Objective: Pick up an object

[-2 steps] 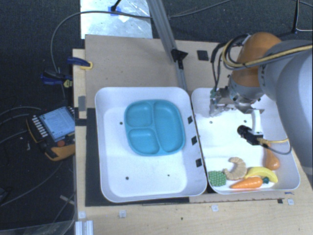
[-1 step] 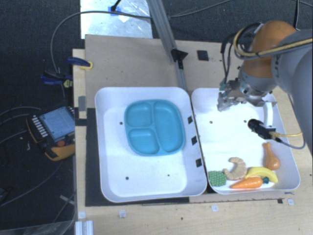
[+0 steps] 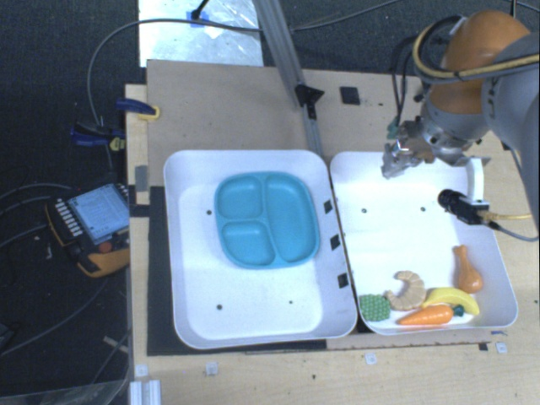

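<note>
Several toy foods lie along the front of the right bin [image 3: 380, 226]: a green broccoli piece [image 3: 375, 307], a tan croissant [image 3: 409, 289], an orange carrot [image 3: 426, 315], a yellow banana [image 3: 453, 299] and a brown drumstick [image 3: 467, 269]. My gripper [image 3: 396, 164] hangs over the far left corner of that bin, well away from the food. Nothing shows between its fingers.
A blue divided plate [image 3: 267, 218] sits in the left bin [image 3: 194, 251]. A black cable fitting [image 3: 460, 205] and white bracket [image 3: 475, 180] hang off the wrist over the right bin's far side. A metal pole [image 3: 283, 40] slants across the back of the bench.
</note>
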Robot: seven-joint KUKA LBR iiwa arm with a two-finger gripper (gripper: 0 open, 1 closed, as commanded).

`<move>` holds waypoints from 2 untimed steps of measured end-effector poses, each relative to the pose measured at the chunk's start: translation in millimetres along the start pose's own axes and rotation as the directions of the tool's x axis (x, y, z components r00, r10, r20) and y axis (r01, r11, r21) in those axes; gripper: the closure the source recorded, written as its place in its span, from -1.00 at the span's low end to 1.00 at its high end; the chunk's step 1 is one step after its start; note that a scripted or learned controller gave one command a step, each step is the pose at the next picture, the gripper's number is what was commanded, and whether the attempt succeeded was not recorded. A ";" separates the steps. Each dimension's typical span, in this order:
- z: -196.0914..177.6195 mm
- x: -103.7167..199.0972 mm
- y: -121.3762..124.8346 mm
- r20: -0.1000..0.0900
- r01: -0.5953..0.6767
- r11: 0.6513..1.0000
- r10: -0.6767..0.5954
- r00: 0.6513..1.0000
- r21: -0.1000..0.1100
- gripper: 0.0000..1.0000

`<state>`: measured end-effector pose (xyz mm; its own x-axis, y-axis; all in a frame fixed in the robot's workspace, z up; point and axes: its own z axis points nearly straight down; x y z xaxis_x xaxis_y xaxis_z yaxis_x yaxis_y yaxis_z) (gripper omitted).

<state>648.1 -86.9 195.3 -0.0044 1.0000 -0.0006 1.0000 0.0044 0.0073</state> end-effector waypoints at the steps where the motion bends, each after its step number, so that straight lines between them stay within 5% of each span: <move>1: -47.8 0.0 2.2 0.000 0.001 1.000 -0.001 1.000 -0.001 1.00; 2: -55.7 45.7 -21.5 -0.003 0.005 1.000 -0.005 1.000 0.005 1.00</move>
<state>626.0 -41.3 250.8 -0.0096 1.0000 0.0021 1.0000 0.0096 0.0025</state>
